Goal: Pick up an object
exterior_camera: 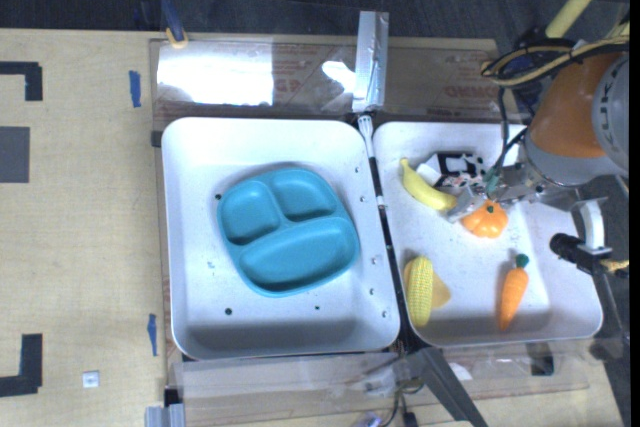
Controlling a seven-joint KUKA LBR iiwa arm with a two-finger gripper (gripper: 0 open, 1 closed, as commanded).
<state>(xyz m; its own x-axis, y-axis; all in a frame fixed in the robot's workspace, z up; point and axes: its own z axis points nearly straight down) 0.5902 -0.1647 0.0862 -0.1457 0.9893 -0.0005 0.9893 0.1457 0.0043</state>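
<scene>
Orange fruit (485, 221) beside banana (427, 188) under end effector (478, 187), finger state impossible to tell; likely slip or double contact from crowding.

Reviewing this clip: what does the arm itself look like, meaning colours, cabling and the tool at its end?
The arm is grey with a broad orange band above the wrist. Yellow and black cables loop beside it. Its gripper is a small dark and metallic assembly with fine wiring.
</scene>
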